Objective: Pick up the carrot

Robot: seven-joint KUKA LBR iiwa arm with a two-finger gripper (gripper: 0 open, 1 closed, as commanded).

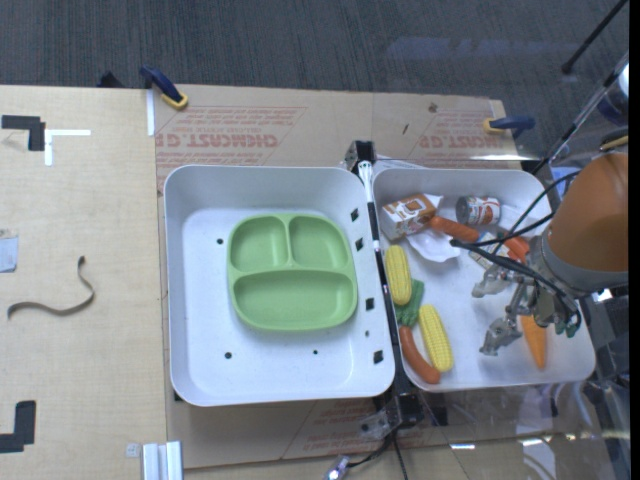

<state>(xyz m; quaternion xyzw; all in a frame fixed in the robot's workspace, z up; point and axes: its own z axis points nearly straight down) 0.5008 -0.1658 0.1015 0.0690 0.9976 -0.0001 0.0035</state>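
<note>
An orange carrot (537, 344) lies in the right bin (470, 383) near its front right corner, tip pointing to the front. My gripper (492, 315) hangs low over the bin floor just left of the carrot. Its two grey fingers (494, 342) stand apart, open, with only bare white floor between them. The carrot's upper end is tucked under the wrist and cables. The grey arm with its orange band (595, 218) comes in from the right.
The right bin also holds two corn cobs (435, 336), a red sausage (419, 358), a snack packet (410, 213), a small can (479, 210) and a red-orange piece (455, 230). A green divided plate (293, 273) sits in the left bin (190, 298).
</note>
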